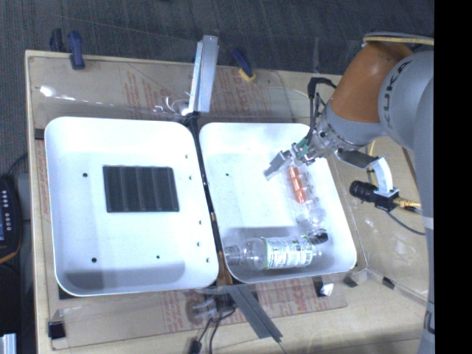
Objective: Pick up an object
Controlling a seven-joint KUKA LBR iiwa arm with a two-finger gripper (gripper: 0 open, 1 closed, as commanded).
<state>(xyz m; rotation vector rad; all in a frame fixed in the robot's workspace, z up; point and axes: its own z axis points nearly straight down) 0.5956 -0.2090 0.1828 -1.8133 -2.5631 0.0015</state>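
Observation:
My gripper hangs over the upper right part of the right bin. Just below it lies a small clear bottle with orange contents, its dark cap toward the bin's front. Whether the gripper touches that bottle I cannot tell. A larger clear plastic bottle with a printed label lies on its side along the right bin's front wall. In the left bin a dark grey ribbed rectangular pad lies flat near the middle.
A metal bar stands up behind the seam between the two bins. Blue clamps hold the board at the back edge. The arm's orange band and grey body hang over the bench to the right of the right bin.

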